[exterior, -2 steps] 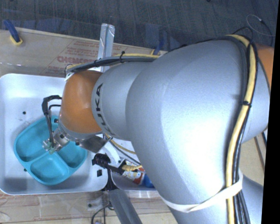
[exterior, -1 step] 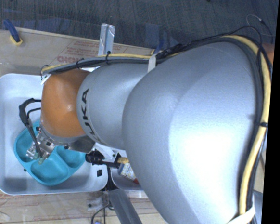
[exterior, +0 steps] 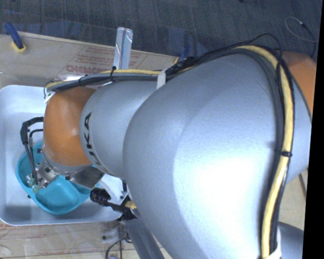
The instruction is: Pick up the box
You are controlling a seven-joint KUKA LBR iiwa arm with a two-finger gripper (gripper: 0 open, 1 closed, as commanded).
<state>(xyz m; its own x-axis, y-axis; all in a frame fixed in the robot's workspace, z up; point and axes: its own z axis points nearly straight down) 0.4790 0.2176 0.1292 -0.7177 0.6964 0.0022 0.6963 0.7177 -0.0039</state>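
Here, the grey arm point(exterior: 204, 157) reaches across the surface and into the left white bin point(exterior: 7, 142), its orange band point(exterior: 64, 127) hanging over a turquoise bowl point(exterior: 61, 197). The hand point(exterior: 35, 180) sits low against the bowl's rim; whether it is spread or pressed together cannot be told. The box cannot be made out, being perhaps hidden beneath the arm. A sound pick likely means centring over the box, clear of the bowl, before closing.

Looks like a robotics lab: big grey industrial arm point(exterior: 204, 157) with cabling over a white bin point(exterior: 7, 142) on a plywood desk point(exterior: 62, 54).
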